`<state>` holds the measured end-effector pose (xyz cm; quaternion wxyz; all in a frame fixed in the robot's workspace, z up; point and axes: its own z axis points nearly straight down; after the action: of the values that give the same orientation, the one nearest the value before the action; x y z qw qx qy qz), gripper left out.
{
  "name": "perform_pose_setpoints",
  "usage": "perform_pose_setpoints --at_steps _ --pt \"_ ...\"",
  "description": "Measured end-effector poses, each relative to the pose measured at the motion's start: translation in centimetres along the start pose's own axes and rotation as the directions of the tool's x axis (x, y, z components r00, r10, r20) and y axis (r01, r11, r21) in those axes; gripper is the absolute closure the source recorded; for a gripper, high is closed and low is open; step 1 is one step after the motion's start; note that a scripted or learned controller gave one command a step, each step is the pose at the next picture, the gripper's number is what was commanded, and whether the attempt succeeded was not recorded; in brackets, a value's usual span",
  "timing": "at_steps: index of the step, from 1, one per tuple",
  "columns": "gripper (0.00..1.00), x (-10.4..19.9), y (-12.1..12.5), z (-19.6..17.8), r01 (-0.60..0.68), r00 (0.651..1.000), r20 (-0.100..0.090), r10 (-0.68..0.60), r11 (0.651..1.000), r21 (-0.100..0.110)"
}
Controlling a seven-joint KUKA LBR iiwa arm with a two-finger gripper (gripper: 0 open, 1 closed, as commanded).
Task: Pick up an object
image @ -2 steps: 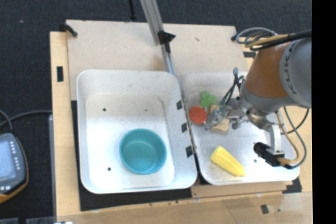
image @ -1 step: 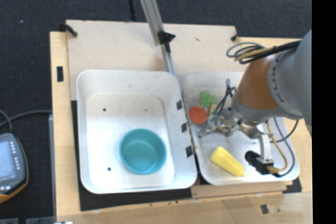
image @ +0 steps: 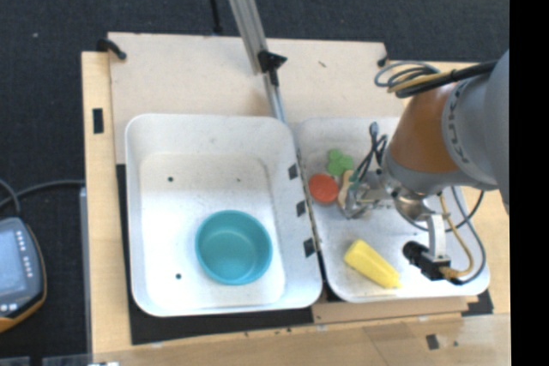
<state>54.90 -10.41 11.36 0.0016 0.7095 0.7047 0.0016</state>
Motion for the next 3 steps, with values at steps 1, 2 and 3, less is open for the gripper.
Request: perform_pose_setpoints --at_steps 1,2,3 --pt "1.0 -0.1 -0.8 -5.4 0.003 1.0 0.001 -0.003 1.0 0.0" --pt "1.0 0.1 -0.7 -11.8 0.01 1.0 0.002 -0.01 1.0 -0.005" --pt "1.0 0.0 -0.6 -10.1 0.007 1.0 0.002 -0.007 1.0 0.005"
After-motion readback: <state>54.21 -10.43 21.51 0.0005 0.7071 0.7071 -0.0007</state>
